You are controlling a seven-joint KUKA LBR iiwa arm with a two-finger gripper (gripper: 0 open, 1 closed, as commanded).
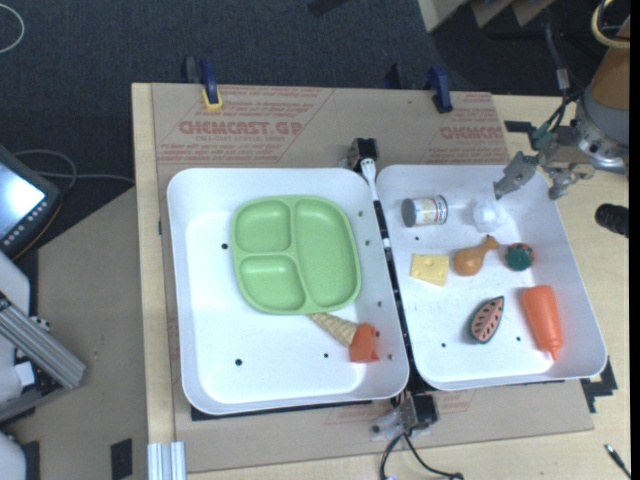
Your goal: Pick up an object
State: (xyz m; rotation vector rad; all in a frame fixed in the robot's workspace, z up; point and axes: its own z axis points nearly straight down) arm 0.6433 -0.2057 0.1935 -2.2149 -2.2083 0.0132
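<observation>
Jaws spread open and empty above right bin far corner, green plate in left bin

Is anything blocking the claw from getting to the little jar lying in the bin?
Nothing visible does. The claw hovers over the top right corner of the right bin, and the little jar lies on its side to the left. Between them sits a small clear lump, slightly lower, not quite in line.
</observation>
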